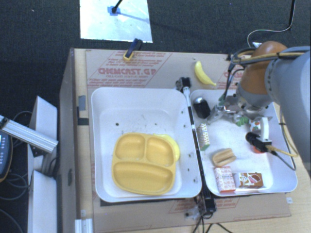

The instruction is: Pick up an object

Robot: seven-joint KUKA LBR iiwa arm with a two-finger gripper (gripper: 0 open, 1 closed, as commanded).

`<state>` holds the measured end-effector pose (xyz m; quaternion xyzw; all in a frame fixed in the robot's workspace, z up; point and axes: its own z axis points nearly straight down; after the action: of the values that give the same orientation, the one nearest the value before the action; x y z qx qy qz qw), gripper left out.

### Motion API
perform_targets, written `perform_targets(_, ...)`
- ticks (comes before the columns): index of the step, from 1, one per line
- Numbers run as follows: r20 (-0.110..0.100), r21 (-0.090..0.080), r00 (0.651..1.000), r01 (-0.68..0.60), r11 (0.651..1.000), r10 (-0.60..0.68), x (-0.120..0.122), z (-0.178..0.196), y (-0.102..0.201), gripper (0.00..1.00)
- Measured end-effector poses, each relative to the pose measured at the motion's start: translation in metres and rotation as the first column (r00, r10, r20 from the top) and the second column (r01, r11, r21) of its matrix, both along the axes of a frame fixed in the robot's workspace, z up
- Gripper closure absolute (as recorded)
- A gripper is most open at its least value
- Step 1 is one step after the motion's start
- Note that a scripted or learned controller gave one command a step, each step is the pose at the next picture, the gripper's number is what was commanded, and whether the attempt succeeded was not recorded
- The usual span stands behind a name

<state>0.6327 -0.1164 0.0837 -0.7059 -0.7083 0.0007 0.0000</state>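
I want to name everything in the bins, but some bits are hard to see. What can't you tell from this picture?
- Gripper: the fingers blur into clutter in the right bin.
- Green thing: mostly behind the arm, too small to name.
- Yellow thing in the left bin: tucked under the yellow tray, only an edge shows.
- Small box: label too tiny to read.

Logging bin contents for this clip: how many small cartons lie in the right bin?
2: a pink-and-white carton and a brown-and-red carton, side by side at the near edge of the right bin. The arm covers the bin's far corner, which may hide more.
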Motion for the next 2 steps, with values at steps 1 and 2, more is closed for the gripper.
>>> perform_targets(1,0.004,-0.001,1.0,0.001,1.0,-0.001,-0.008,0.036,-0.042,0.0)
perform_targets(2,0.009,0.015,1.0,-0.007,1.0,0.007,0.0,0.02,-0.082,0.0)
